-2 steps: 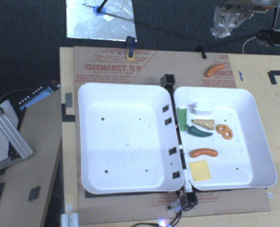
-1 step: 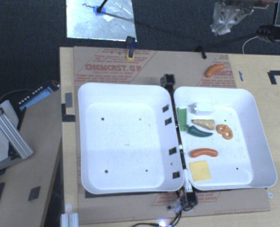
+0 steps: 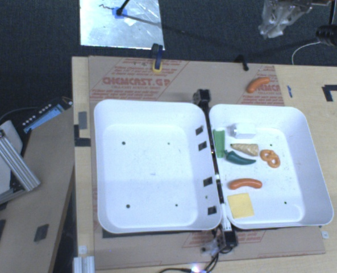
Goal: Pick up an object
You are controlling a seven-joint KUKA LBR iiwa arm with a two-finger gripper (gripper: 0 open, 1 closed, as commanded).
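With the end effector (image 3: 276,17) hovering far right above the bench, its spread impossible to tell, it should descend squarely over the sausage (image 3: 245,183) lying alone in the right bin (image 3: 313,152), clear of neighbours.

Two white bins sit side by side: the left bin (image 3: 151,169) and the right bin (image 3: 304,169). There are two sausages, one (image 3: 245,183) in the right bin and one (image 3: 258,84) on the surface beyond it. One each: green block (image 3: 219,143), white block (image 3: 242,132), cone (image 3: 245,149), green pepper (image 3: 240,158), pretzel (image 3: 270,157), yellow square (image 3: 240,205).
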